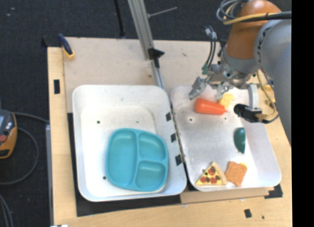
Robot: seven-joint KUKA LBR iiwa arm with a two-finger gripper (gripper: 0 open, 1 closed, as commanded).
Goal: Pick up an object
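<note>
My gripper [208, 91] hangs over the far end of the right bin [206, 138], its two fingers spread apart, so it is open with nothing between them. Just below the fingertips lies an orange carrot [208, 107] on its side. A small yellow piece [227, 99] sits right beside the carrot, partly under the wrist. Further down the same bin are a dark teal object [239, 139], a pizza slice [212, 175] and an orange-brown cracker [236, 172].
The left bin [93, 103] holds a light blue divided plate [137, 159]. An aluminium post [143, 27] rises at a slant behind the bins. Cables and a black fitting [248, 112] hang by the wrist at the right bin's far right edge.
</note>
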